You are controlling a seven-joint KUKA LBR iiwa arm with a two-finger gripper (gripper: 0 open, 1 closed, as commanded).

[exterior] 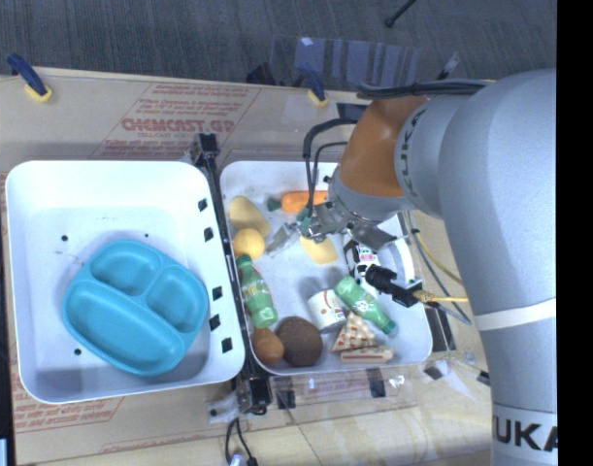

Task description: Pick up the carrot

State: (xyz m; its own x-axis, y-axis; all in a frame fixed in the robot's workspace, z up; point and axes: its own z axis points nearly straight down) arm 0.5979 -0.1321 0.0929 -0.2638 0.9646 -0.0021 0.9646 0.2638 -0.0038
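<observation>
At the bottom edge of the frame a clear plastic strip with black clips (pixel 325 388) fronts the right-hand shallow white plastic bin (pixel 417 343). Nearest inside it lie a dull brown fuzzy oval fruit (pixel 300 341), a smaller smooth orange-brown round fruit (pixel 268 345) touching its left side, and a flat tan triangular pizza-slice toy (pixel 357 336). Just above these are a small white cup-like tub with a printed label (pixel 326 308), a glossy green plastic bottle with a white label (pixel 365 305) lying tilted, and a second green bottle (pixel 256 293) lying along the bin's left wall. Farther up sit a smooth yellow lemon-shaped fruit (pixel 247 243), a pale yellow rounded piece (pixel 320 251) and a pale yellow pear-like shape (pixel 246 212).

In the left-hand white bin (pixel 34 192) rests a matte turquoise divided plastic plate (pixel 136 304). Both bins stand on a table covered with brown printed paper (pixel 170 115); beyond it is dark grey carpet.

The smooth orange carrot (pixel 298 201) lies at the upper middle of the right bin, near its far wall. The hand (pixel 313 225) hangs just below and right of it, close over the pale yellow piece; whether it touches the carrot, and how wide it is open, I cannot tell. The grey arm with its orange band (pixel 378 153) fills the right.
</observation>
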